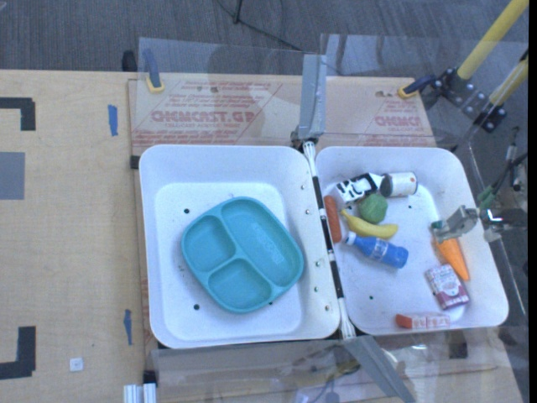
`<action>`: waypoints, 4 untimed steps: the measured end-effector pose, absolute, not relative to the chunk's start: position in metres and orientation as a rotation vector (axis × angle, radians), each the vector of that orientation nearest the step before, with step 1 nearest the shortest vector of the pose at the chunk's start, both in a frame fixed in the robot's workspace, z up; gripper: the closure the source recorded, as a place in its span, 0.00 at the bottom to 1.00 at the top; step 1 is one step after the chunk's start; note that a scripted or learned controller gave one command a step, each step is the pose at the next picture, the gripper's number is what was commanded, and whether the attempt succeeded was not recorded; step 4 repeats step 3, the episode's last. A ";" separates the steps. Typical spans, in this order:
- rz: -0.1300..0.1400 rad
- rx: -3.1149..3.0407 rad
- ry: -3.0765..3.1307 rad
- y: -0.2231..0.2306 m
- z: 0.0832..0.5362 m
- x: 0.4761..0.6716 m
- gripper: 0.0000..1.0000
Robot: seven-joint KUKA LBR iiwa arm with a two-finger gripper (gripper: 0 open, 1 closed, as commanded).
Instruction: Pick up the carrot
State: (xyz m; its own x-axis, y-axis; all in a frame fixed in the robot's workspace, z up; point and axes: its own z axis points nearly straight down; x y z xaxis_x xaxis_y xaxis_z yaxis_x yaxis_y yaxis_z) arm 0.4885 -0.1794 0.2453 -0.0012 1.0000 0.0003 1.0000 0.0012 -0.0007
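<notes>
Arm mostly cut off at the frame's right edge — just a thin grey piece reaches into the right bin (482,183). Tool (454,222) small and blurred; cannot tell whether clenched or released. Carrot (454,257) — short, orange, tapering toward lower right — lies on the bin floor at right of centre, its upper end touching or just under the tool tip. Pink packet (446,286) just below it. Blue bottle (379,250) and banana (367,224) to its left. Left bin holds a teal divided plate (242,253).
</notes>
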 end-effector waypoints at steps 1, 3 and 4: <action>-0.002 -2.243 -2.192 -0.215 0.105 0.501 0.00; 0.000 -2.425 -2.000 -0.200 0.188 0.482 1.00; 0.000 -2.425 -2.000 -0.200 0.188 0.482 1.00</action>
